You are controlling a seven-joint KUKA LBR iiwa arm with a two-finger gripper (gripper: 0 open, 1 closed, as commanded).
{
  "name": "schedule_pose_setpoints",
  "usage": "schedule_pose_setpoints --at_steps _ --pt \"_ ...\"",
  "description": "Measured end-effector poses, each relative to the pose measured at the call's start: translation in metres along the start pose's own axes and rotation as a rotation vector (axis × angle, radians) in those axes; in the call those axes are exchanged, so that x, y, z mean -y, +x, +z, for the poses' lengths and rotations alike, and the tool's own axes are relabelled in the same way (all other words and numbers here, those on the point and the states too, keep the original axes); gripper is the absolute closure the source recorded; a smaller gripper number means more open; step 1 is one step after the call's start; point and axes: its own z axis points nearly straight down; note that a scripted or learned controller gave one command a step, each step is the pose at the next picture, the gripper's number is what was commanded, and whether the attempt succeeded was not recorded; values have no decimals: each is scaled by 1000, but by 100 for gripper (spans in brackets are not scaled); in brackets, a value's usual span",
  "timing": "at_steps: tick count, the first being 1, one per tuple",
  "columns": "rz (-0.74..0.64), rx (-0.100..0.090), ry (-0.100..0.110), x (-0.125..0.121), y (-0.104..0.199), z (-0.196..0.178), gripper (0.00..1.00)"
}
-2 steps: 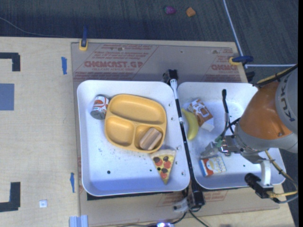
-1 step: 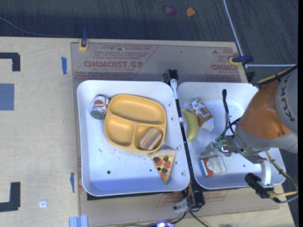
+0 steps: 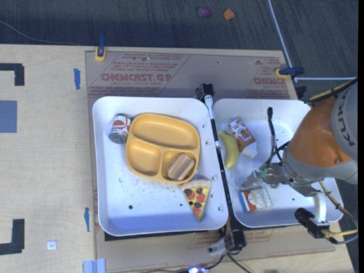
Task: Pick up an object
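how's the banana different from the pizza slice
The banana is plain yellow, long and curved; the pizza slice is a flat triangle with dark round toppings. The banana lies in the right bin, next to the divider; the pizza slice lies in the left bin, just below the yellow tray. Both look like toy food lying flat, apart from the tool.

Glossy yellow plastic tray (image 3: 162,147), 2 smooth white bins (image 3: 108,169), perhaps plastic.
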Motion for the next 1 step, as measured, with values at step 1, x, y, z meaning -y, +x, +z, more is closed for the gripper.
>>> schedule_pose_setpoints --at_steps 1 --pt "3 4 0 0 3 0 0"
